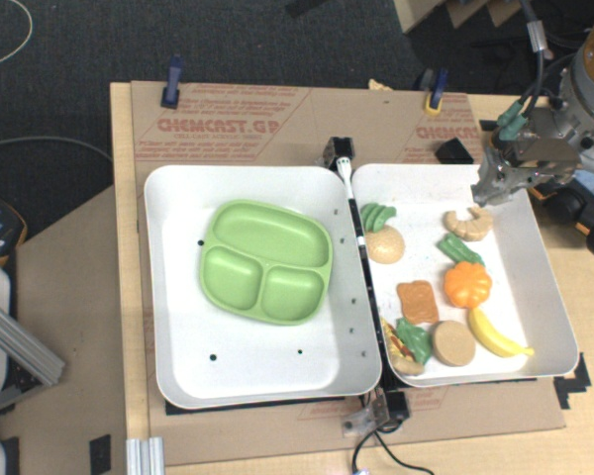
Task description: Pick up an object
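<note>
Nearest, a banana (497, 334) lies in the right bin (554, 295). Farther off, the gripper (490, 194) hovers beside a croissant (468, 225), likely light, stiff; grip its middle. Pincer state: cannot tell.

Red print reading "CHEMCAST G.P" runs across the brown cardboard sheet (228, 117) under the two bins, at about 11 o'clock in the view, just beyond the far rim of the left white bin (168, 265). Smaller red lines sit above and below that word, too fine to read. The same red print shows again on the cardboard at about 1 o'clock, beyond the right white bin (549, 295), but it is cut off and only partly legible.
</note>
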`<state>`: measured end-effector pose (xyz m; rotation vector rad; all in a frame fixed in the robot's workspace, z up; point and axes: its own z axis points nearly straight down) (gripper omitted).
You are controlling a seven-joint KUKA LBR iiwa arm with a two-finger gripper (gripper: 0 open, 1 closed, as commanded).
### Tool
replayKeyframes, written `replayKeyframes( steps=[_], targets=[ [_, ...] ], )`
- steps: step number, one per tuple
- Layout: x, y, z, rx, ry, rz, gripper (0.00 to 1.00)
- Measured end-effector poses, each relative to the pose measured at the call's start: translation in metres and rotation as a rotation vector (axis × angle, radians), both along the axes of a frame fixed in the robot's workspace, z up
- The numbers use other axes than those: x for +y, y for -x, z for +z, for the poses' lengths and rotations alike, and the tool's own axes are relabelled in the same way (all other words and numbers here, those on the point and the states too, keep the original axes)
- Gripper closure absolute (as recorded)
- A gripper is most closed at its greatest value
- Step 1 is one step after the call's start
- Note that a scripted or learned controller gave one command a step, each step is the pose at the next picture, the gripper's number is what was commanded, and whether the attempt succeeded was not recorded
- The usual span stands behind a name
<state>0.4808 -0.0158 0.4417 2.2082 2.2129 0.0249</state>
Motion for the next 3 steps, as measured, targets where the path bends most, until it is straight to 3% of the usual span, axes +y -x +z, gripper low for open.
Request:
replayKeyframes(
  steps=[1, 2, 3],
  targets=[
    [0.015, -0.011, 0.099, 0.006, 0.0, 0.001, 1.0],
    [0.008, 0.001, 0.008, 0.032, 0.001, -0.004, 1.0],
    [0.017, 0.005, -0.21, 0.041, 0.0, -0.004, 1.0]
  ],
)
